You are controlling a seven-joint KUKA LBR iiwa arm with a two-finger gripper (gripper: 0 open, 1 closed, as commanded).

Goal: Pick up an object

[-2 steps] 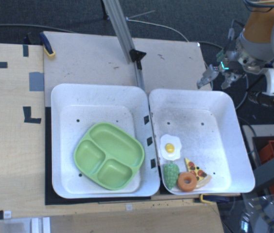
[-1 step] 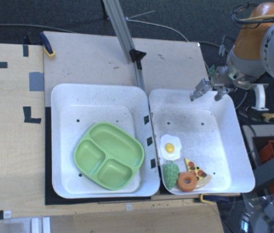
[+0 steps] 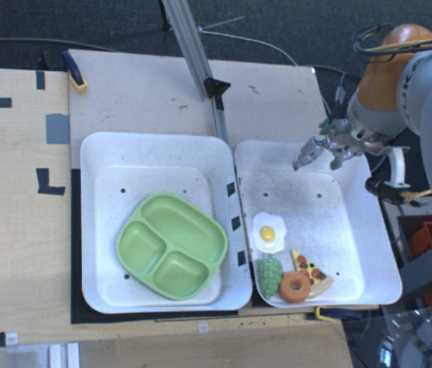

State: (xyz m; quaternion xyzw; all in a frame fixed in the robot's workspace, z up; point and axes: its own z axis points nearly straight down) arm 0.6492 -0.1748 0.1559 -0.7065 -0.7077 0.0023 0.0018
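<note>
The right bin [image 3: 354, 228] holds a toy fried egg [image 3: 268, 234], a green vegetable toy [image 3: 269, 273], an orange donut [image 3: 295, 286] and a pizza slice [image 3: 312, 271], all grouped near its front left corner. My gripper [image 3: 321, 156] hangs over the bin's far right part, well away from these toys. Its two fingers stand apart with nothing between them.
The left bin [image 3: 101, 205] carries a green divided plate [image 3: 171, 245]. A slanted metal pole [image 3: 193, 44] rises behind the bins. Cables lie on the bench at the back. The arm's grey body and orange band [image 3: 396, 67] stand at the right.
</note>
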